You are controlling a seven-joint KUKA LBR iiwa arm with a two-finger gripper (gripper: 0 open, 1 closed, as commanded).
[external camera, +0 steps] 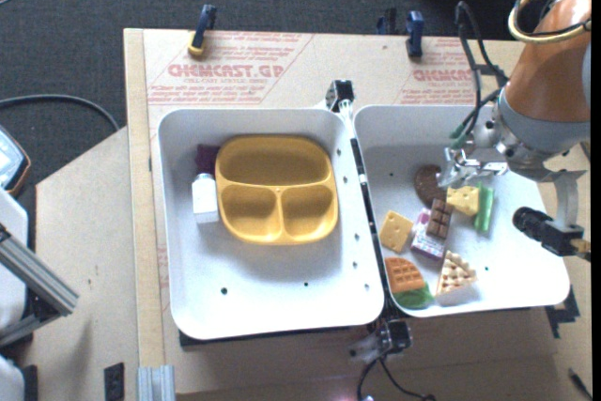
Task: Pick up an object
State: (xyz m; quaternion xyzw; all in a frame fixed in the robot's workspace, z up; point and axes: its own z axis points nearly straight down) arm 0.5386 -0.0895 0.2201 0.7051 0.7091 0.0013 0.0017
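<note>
Cheese wedge lies in your right bin, directly under the gripper; you cannot tell how the gripper is set. Beside it you see a green stick, a brown disc, a chocolate bar and a waffle. Your left bin holds a yellow tray.

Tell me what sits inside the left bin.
The left bin holds a yellow divided tray, a small white bottle and a dark item partly hidden behind it.
</note>
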